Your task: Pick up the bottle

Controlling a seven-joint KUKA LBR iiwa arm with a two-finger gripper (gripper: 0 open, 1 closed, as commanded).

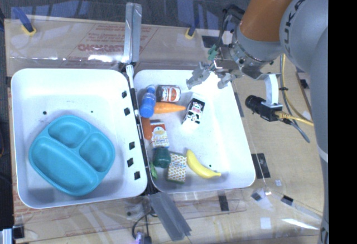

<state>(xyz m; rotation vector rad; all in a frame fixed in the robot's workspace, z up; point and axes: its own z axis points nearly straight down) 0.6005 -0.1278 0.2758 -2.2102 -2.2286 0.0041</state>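
Bottle (148, 101) is blue, with a darker blue cap toward the back, lying on its side in the right bin (237, 142) close to the left wall; it touches an orange carrot (169, 107) and lies beside a small can (169, 93); the gripper (211, 76) hovers above the bin's back edge, fingers spread apart, holding nothing, well apart from the bottle.
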